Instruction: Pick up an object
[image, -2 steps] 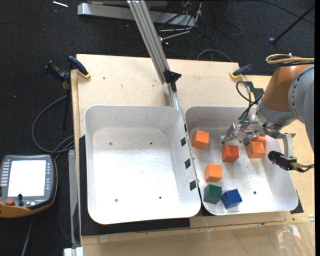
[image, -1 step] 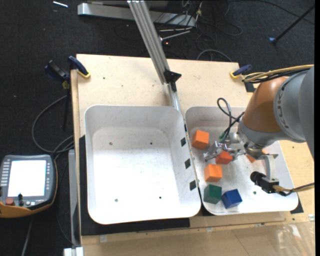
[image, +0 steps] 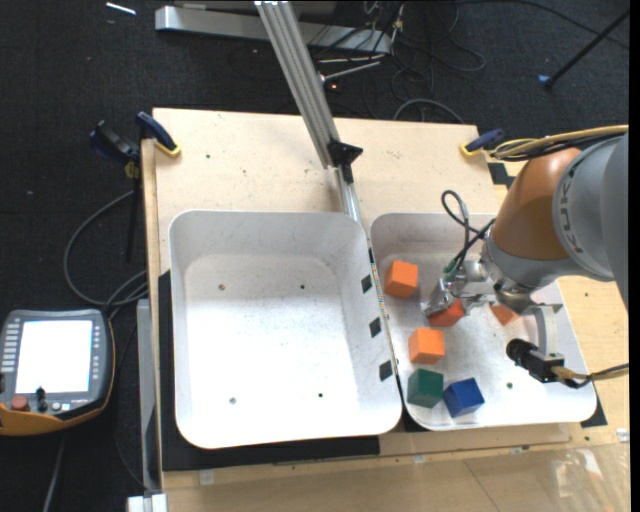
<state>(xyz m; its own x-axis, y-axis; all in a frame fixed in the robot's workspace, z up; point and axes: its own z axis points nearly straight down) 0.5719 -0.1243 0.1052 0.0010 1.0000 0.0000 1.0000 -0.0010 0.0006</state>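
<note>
A pendant (image: 55, 370) with a pale screen lies on the dark floor at the far left. The wooden bench (image: 250, 160) carries two white bins side by side. The left bin (image: 190, 240) comes first, and a metal pole (image: 305, 85) slants down from the top to the gap between the bins.

In the right bin (image: 420, 228), an orange cube (image: 402, 278) sits near the left wall, with a second orange cube (image: 427, 345) nearer the front. A green cube (image: 425, 387) and a blue cube (image: 463, 396) lie just beside each other at the front rim.

The hand (image: 447, 303) is low in the middle of this bin, between the two orange cubes, right over a red block (image: 448, 314); whether it is open, closed or gripping the block I cannot tell. Another small orange piece (image: 503, 315) lies just right of it, partly hidden. The grey arm (image: 560, 215) with its orange band reaches in from the right.
</note>
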